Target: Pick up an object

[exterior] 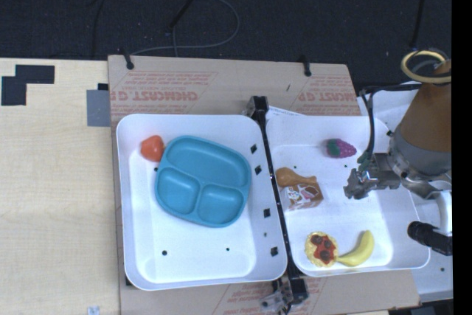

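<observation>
So the gripper (357, 185) is hanging over a bare patch of the right bin (346, 262), and honestly I can't tell from this angle how it's set, too small and dark.

Nothing looks grabbed. Candidates all sit in that bin: a toy chicken drumstick (295, 178) just to its left with a pretzel-ish piece (303, 195) touching it, a purple grape-like thing (341, 148) up top, and a banana (357, 250) next to a little pizza (321, 247) at the bottom.

My worry: if it drops straight down it closes on nothing. Going for the drumstick could also nudge its neighbour, or push it against the divider.

The left bin (140, 262) has a blue divided plate (203, 181) and a tomato (152, 148), well out of the way.
</observation>
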You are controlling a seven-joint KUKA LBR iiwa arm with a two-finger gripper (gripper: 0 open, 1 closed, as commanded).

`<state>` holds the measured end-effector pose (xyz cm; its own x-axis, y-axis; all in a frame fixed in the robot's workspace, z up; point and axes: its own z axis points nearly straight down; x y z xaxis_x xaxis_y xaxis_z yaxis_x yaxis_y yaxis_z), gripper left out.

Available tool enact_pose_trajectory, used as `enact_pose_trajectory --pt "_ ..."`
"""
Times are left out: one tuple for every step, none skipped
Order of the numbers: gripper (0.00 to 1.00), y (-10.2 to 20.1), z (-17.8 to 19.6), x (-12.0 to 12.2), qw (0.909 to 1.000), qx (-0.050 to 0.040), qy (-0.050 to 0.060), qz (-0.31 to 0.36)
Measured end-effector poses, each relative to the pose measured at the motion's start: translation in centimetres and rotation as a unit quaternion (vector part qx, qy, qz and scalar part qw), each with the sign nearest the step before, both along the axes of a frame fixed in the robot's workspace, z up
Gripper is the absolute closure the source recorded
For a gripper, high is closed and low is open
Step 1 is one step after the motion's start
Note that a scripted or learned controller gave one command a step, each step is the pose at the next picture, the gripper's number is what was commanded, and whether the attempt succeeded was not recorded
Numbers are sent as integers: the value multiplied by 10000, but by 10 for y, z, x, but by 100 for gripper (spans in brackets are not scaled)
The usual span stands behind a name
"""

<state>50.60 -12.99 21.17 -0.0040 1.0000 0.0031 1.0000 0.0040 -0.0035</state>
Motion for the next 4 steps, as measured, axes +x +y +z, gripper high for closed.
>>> enact_pose_trajectory --pt "100 52 7 15 10000 -11 -4 -1" --pt "100 100 16 23 10000 -4 -5 1" --pt "100 145 8 23 10000 -5 11 -5" --pt "100 208 8 29 10000 -5 2 11"
